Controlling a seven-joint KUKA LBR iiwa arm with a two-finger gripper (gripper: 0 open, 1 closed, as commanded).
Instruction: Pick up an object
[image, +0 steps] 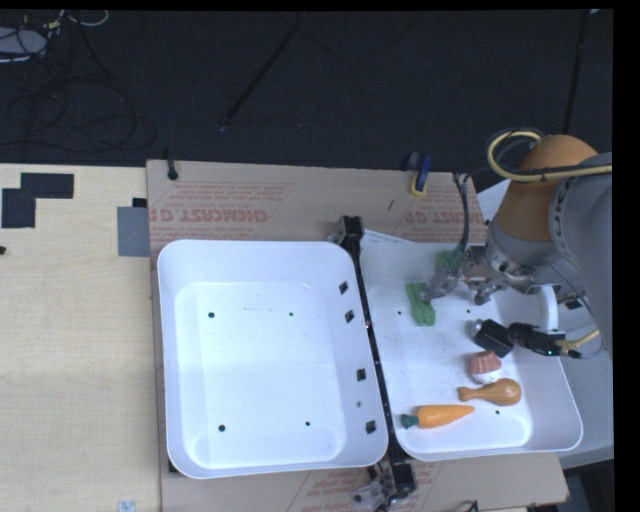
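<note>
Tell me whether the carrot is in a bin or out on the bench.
In. The carrot lies flat on the floor of the right bin, near its front wall, beside a wooden pin.

Robotics lab test bench, not home or shop. Evidence: 2 shallow white bins (260, 262) clipped side by side on cardboard sheet (265, 205) with printed lettering; pale wood benchtop (70, 340) with dark tape patches (40, 195); loose cables (60, 30) trailing across dark floor behind; grey industrial arm (570, 215) with orange band at right; small toy foods, including carrot (440, 415), as test props.
</note>
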